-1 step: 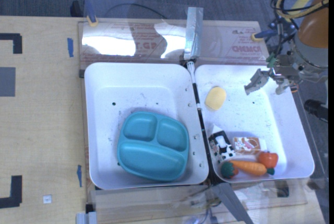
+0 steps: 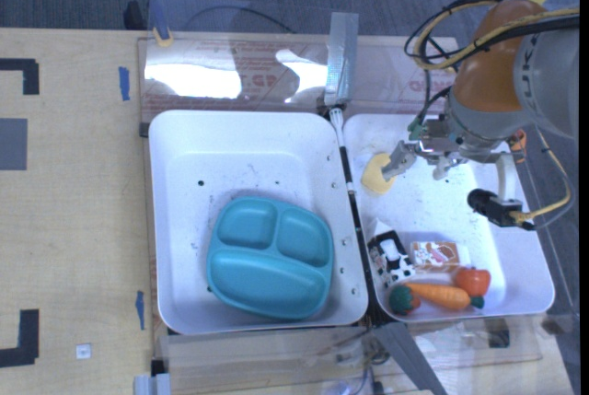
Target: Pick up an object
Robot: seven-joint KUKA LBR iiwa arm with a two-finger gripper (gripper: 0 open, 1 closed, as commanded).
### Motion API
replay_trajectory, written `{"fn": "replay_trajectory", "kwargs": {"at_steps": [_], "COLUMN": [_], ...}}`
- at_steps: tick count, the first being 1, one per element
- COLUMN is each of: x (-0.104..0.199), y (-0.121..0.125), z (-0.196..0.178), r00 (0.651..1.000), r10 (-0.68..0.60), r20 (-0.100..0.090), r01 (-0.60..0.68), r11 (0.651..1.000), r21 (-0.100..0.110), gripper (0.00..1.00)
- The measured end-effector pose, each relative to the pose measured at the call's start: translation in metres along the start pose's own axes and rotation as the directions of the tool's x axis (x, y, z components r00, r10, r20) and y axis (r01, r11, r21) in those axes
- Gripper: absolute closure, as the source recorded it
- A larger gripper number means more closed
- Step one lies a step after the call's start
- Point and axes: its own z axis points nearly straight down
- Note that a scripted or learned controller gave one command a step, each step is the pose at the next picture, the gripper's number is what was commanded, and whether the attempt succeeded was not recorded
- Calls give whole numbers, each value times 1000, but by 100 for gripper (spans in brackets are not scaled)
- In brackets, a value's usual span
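You see pale yellow piece (image 2: pixel 376 173) at right bin's (image 2: pixel 534 278) far-left corner | fingers (image 2: pixel 398 161) touch it, whether pinching you cannot tell | carrot (image 2: pixel 440 296), tomato (image 2: pixel 472 280) near front edge | teal tray (image 2: pixel 270 255) in left bin (image 2: pixel 175 200)

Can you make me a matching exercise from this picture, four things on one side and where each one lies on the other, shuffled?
Things:
1. teal divided plate
2. toy carrot
3. pale yellow round object
4. black and white toy

Places:
A. right bin, near front edge
B. left bin, toward its front
C. right bin, far left part, by the gripper
D. right bin, against the divider, just above the carrot's green top

Pairs: 1-B, 2-A, 3-C, 4-D
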Motion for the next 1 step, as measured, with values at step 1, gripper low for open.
{"fn": "replay_trajectory", "kwargs": {"at_steps": [1], "x": [-15], "y": [47], "z": [39], "r00": [1000], "r10": [-30], "r20": [4], "r01": [30], "r11": [999], "r21": [-20], "gripper": [0]}}
